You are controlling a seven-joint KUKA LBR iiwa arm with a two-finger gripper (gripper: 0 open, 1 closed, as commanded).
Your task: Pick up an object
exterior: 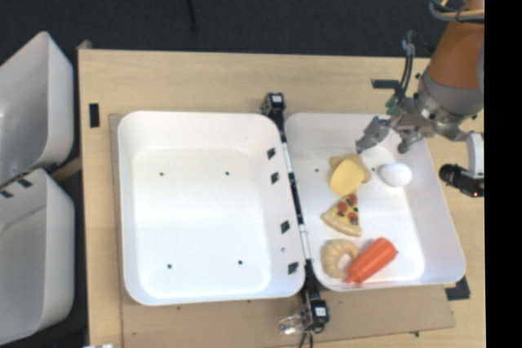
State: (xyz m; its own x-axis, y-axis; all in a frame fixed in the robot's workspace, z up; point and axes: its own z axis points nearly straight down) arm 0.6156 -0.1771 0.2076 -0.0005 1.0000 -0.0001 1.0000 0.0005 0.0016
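Bins: 2, side by side on wood bench; left bin [196,208], right bin [428,240]. 1 each inside the right bin: egg [395,174], cheese wedge [348,175], pizza slice [344,214], shrimp [335,257], carrot [373,260]. Dark floor behind. Gripper [387,138] hangs w/ fingers spread, nothing betw. them, over right bin's far side, just beyond egg.

You see two smooth, glossy white plastic bins [196,208] on a matt pale wood bench [204,65]; below the fingers, toy foods look plastic.
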